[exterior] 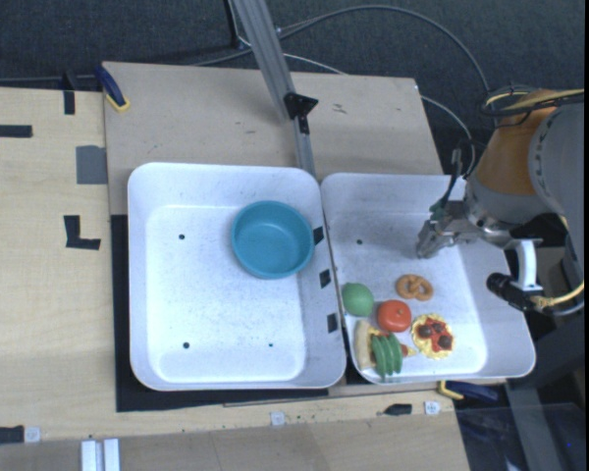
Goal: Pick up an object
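My gripper (429, 246) hangs over the right bin (373, 214), near its right side, with nothing seen between its fingers. Just below it lies a brown pretzel (413, 287). Further toward the front of that bin sit a red tomato (394, 314), a green round piece (357, 298), a small pizza (433, 335), and a green pepper (386, 352) lying on a yellow banana (363, 340). A blue bowl (271, 238) rests in the left bin (177, 292), near its back right corner.
A grey metal pole (275, 67) slants over the back of the bench and ends at the seam between the bins. Cables loop behind the right bin. The arm's grey and orange body (530, 165) covers the right bin's right rim.
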You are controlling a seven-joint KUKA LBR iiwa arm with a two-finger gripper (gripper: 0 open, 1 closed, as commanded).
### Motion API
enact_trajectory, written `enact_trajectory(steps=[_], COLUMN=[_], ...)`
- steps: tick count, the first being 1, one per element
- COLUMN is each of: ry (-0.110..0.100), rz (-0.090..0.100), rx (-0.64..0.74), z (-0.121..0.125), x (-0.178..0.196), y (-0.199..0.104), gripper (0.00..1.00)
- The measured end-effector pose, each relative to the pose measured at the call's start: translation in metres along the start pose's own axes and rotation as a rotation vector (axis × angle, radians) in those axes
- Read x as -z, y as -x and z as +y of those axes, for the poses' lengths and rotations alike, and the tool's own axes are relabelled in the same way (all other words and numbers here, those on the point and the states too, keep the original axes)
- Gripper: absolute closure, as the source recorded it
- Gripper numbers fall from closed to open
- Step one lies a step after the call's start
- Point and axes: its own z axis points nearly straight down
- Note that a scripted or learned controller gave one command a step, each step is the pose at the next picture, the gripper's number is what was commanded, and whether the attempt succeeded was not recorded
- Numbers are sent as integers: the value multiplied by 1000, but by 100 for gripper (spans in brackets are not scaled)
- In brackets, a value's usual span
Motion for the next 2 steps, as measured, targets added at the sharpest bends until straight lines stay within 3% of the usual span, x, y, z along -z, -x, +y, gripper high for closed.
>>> enact_trajectory(steps=[2], ry=[2], rz=[0], rx=[-1], z=[10], x=[109], y=[-3], gripper=[100])
